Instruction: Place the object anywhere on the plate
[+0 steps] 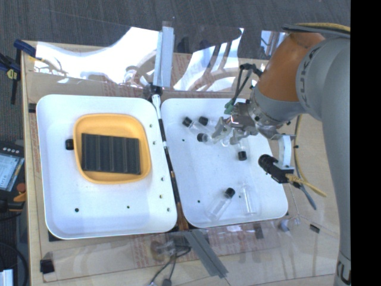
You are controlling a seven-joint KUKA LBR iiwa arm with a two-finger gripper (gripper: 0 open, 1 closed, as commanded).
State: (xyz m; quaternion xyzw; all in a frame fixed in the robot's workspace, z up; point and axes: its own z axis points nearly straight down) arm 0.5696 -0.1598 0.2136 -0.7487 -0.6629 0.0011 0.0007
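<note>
the gripper (229,131) is hanging low over the right bin (196,204), among small clear vials (218,206) that are hard to make out. i cannot tell how it is set. the yellow plate (89,124) is sitting in the left bin (53,195), well apart.

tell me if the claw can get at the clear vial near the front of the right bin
Probably yes. The clear vial lies in the open on the bin floor, apart from its neighbours, and nothing stands between it and the claw further back.
</note>
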